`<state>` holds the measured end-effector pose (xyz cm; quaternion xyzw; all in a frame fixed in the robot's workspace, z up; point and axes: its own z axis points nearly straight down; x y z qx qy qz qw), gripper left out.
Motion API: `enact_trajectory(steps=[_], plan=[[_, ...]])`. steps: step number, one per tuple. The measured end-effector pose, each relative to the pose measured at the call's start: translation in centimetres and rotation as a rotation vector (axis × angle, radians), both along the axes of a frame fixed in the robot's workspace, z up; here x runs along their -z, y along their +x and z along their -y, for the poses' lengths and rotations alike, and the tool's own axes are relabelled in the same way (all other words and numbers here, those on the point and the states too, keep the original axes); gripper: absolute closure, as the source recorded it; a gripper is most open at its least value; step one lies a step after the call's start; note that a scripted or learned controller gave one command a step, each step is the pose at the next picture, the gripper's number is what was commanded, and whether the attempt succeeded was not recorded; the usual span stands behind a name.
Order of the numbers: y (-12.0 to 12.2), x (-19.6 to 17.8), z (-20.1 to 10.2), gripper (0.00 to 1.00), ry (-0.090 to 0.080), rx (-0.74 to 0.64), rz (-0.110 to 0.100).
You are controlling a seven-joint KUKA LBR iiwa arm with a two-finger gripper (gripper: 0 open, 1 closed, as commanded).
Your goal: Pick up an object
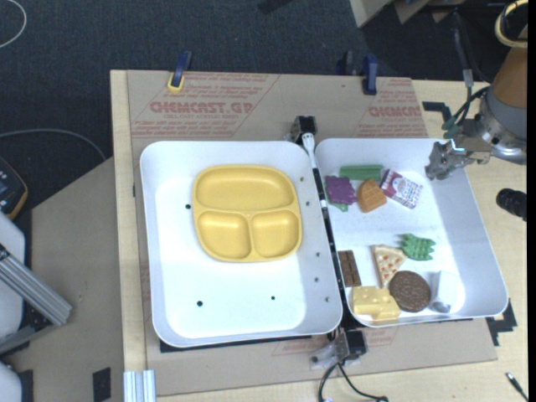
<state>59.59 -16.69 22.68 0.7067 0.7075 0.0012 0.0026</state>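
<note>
— What's on the desk (134, 224)?
— Left bin (167, 300): a yellow tray (247, 210). Right bin (473, 224), beside it: small toys, a cookie (409, 291) near its front edge.
— Gripper (441, 162)?
— Over that bin's bare back corner; its opening, I can't tell.

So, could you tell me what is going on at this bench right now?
The arm is reaching in from the right, and its gripper hangs over the upper right corner of the right bin, gripping nothing. That bin's toy food lies untouched: a green piece, a purple one, an orange one, a small packet, a pizza slice, a brown cookie and a cheese block. The left bin bears a yellow divided plate.
</note>
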Motion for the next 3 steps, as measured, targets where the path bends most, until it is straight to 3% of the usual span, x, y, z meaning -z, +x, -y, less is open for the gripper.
enact_trajectory(steps=[2,3], plan=[[-7.9,1.2,-8.4,1.00,0.004,-0.001,-0.010],[-7.9,0.1,-10.4,1.00,0.003,-0.002,-0.003]])
